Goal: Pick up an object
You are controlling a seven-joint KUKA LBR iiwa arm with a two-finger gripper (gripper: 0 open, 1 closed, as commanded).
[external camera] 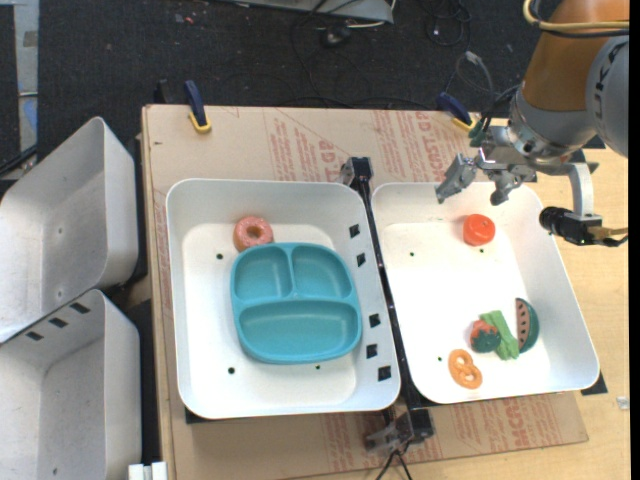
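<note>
My gripper (476, 188) hangs over the back of the right bin (560, 298), open, with nothing between its spread fingers. An orange round object (479, 230) lies in the bin just in front of and below the gripper, apart from it. Toward the bin's front sit a watermelon slice (526, 323), a green and red vegetable piece (494, 335) touching it, and an orange pretzel (464, 368). In the left bin (200, 368) a pink donut (253, 232) rests just behind a blue divided plate (296, 301).
A black divider with clips (372, 268) runs between the two bins. Two tilted white bins (60, 218) stand off the bench at the left. Clamps (197, 108) hold the cardboard sheet at the back. A black camera mount (570, 223) sticks out by the right bin's rim.
</note>
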